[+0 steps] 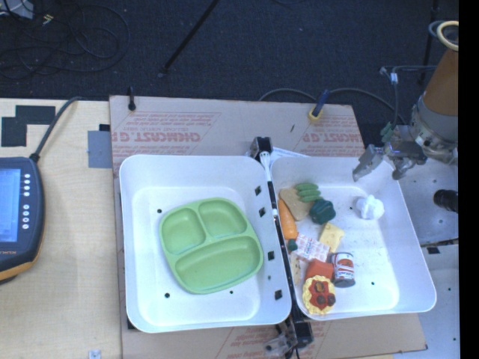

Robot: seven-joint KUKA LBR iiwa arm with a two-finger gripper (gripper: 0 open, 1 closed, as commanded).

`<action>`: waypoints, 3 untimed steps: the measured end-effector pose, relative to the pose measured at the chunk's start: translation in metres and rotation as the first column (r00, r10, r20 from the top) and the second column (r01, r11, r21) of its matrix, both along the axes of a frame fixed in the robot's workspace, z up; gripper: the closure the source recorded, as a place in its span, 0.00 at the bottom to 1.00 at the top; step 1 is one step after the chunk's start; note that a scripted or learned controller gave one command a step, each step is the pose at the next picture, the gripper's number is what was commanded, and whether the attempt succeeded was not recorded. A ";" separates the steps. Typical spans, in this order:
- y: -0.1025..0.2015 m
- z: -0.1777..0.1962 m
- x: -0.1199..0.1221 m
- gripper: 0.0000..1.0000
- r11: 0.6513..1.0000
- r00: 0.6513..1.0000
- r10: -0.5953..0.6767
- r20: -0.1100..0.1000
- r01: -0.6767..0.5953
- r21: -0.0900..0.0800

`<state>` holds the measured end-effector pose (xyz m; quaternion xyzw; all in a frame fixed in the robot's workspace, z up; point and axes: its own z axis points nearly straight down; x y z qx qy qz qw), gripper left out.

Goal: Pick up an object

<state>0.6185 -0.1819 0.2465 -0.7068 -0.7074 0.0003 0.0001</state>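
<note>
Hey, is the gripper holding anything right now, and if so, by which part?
Nothing is held. The gripper hangs open above the far right rim of the right bin, nothing between its jaws; the white crumpled lump lies in the bin below it.

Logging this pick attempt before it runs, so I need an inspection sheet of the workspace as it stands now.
Surface: two white bins side by side on cardboard; left bin, right bin.
Job's things: in the right bin, a carrot, dark green piece, white lump, yellow block, small can and pizza slice, mostly crowded against the divider.
Clutter: green divided plate in the left bin.
Grippers: claw above the right bin's far right corner, fingers spread, nothing between them.
Cables: black leads on the dark floor beyond the bench.
Surroundings: handheld pendant on the bench at left.
</note>
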 end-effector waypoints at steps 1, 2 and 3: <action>0.061 -0.117 -0.061 0.00 1.000 1.000 0.002 -0.018 -0.002 0.008; 0.067 -0.159 -0.018 0.00 1.000 1.000 0.000 -0.004 0.000 0.002; 0.047 -0.158 -0.103 0.00 1.000 1.000 -0.005 -0.002 0.005 0.001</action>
